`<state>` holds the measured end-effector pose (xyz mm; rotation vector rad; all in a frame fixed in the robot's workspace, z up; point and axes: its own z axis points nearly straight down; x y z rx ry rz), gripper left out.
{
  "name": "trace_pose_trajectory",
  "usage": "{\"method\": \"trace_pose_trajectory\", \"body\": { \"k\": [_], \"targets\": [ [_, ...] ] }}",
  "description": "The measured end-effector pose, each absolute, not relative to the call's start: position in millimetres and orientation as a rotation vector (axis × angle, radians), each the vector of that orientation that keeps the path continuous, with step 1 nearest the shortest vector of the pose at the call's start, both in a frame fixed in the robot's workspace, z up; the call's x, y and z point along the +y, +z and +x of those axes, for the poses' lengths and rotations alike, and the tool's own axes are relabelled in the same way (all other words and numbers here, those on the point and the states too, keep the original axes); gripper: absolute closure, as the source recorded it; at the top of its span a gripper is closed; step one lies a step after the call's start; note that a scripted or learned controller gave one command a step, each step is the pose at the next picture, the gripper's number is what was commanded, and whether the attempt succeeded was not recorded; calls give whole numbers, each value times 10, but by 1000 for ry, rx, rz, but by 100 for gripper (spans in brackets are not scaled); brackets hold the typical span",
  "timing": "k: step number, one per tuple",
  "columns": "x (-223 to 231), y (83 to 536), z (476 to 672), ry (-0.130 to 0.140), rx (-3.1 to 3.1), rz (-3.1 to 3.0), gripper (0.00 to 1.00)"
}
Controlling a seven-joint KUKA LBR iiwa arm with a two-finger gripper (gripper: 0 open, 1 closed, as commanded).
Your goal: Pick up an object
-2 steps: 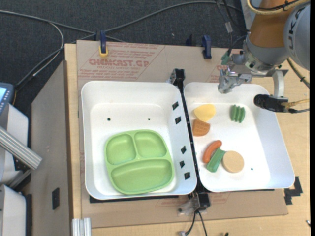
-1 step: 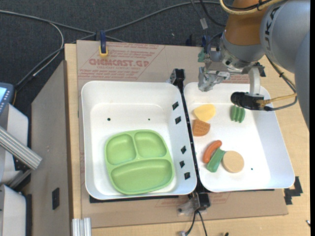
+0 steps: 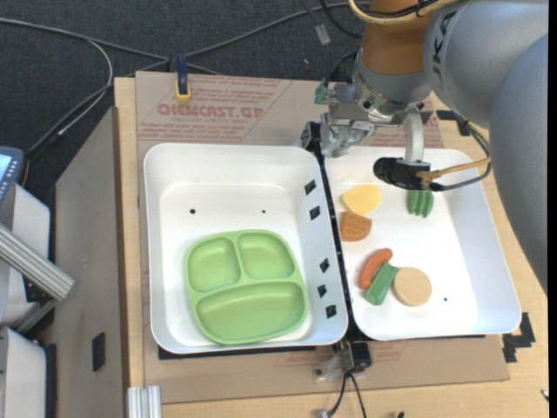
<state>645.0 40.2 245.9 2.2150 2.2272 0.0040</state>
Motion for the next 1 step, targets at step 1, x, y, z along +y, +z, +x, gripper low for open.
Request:
{"method": "trace_pose_trajectory", "body": {
  "k": [1],
  "targets": [
    [892,2335,6405,-2,2230,2218,100]
  ]
}}
